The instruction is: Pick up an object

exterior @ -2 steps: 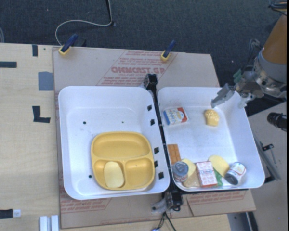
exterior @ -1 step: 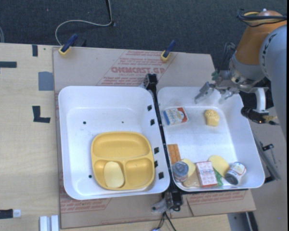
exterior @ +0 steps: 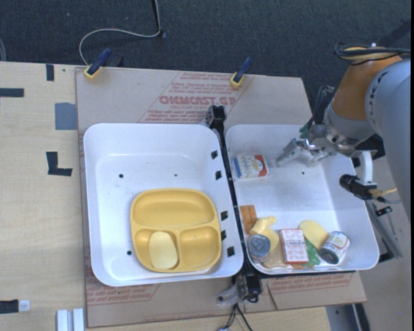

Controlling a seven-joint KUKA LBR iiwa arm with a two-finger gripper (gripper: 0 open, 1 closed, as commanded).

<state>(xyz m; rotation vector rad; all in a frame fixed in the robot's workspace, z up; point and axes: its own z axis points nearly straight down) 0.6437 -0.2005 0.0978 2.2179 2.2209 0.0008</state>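
- Left bin [exterior: 103, 150]: holds a yellow divided tray [exterior: 174, 228], lying flat toward the near side.
- Right bin [exterior: 290, 133]: a small white carton [exterior: 250, 165] lies alone near the far left corner; clustered along the near wall are a yellow item [exterior: 263, 224], a can [exterior: 259, 247], a red-and-white box [exterior: 293, 246], a yellow block [exterior: 313, 232] and a second can [exterior: 334, 247].
- Gripper [exterior: 287, 154]: fingers spread apart, nothing between them, low over the right bin just right of the carton.
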